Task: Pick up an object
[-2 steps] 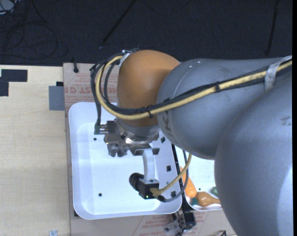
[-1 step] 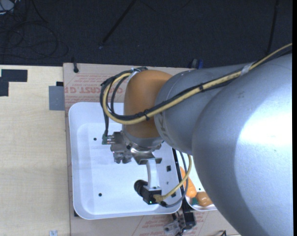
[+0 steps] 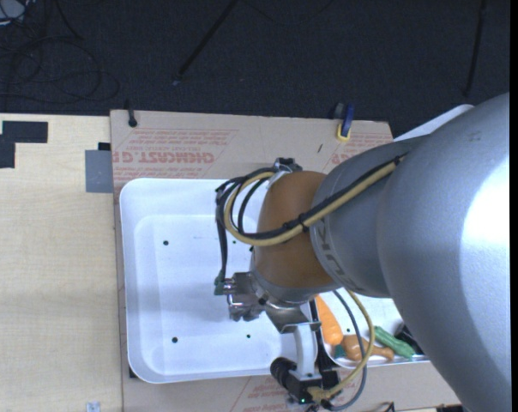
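Camera view: arm (image 3: 396, 221) perhaps overhangs left bin's (image 3: 156, 316) right edge.

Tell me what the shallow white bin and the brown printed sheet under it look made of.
Shallow white bin: likely moulded plastic, smooth and slightly glossy, with rounded corners and a soft sheen along its rim. Brown printed sheet: probably cardboard, matte tan with red printed lettering and a visible fold line.

One fixed camera looks down at a slant on the white bin (image 3: 147, 230), arm (image 3: 413, 221) entering from the right.
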Robot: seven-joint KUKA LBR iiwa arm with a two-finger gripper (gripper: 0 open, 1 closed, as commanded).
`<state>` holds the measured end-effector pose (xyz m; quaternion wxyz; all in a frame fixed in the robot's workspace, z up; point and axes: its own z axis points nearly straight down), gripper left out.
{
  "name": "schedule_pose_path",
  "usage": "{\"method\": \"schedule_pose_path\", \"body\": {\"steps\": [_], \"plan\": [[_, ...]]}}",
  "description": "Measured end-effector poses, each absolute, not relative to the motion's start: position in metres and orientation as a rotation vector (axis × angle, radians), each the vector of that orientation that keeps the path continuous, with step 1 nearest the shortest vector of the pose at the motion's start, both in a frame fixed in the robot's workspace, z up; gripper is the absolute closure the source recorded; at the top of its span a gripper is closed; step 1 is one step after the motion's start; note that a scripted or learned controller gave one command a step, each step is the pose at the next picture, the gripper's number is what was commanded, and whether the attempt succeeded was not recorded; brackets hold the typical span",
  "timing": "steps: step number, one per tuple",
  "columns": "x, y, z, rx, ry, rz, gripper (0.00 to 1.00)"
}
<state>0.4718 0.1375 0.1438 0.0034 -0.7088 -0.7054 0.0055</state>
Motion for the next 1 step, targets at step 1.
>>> {"method": "schedule_pose_path", "body": {"steps": [1], "plan": [[0.5287, 0.1140, 0.0849, -2.221, -2.217, 0.006, 1.00]]}}
